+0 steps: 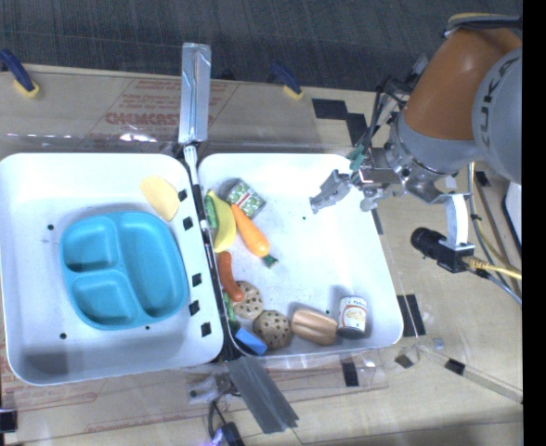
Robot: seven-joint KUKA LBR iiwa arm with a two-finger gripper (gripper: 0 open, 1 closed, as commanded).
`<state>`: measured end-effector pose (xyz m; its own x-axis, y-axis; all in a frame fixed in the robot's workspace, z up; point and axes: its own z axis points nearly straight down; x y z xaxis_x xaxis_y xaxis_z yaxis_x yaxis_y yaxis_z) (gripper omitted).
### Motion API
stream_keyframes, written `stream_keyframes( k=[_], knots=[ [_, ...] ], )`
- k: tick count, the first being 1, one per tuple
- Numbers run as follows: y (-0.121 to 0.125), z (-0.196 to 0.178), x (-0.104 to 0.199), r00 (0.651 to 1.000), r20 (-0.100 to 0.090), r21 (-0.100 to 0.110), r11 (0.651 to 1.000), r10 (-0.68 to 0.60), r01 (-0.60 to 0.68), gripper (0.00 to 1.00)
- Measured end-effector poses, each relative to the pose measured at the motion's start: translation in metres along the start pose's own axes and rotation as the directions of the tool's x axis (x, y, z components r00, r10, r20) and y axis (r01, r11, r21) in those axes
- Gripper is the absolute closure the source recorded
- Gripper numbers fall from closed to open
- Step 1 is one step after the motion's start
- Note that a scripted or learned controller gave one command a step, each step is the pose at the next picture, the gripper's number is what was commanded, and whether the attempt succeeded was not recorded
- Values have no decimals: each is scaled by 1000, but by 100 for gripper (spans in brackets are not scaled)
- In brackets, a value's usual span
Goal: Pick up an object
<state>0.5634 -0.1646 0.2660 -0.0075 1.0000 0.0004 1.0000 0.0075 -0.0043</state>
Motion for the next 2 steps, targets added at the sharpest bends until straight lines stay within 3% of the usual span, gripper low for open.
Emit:
stream_keyframes(
  k=[1,2],
  knots=[
    [15,132,25,981,-1,9,981,196,-196,0],
    [22,164,50,977,-6,-19,977,213,-213,0]
  ],
)
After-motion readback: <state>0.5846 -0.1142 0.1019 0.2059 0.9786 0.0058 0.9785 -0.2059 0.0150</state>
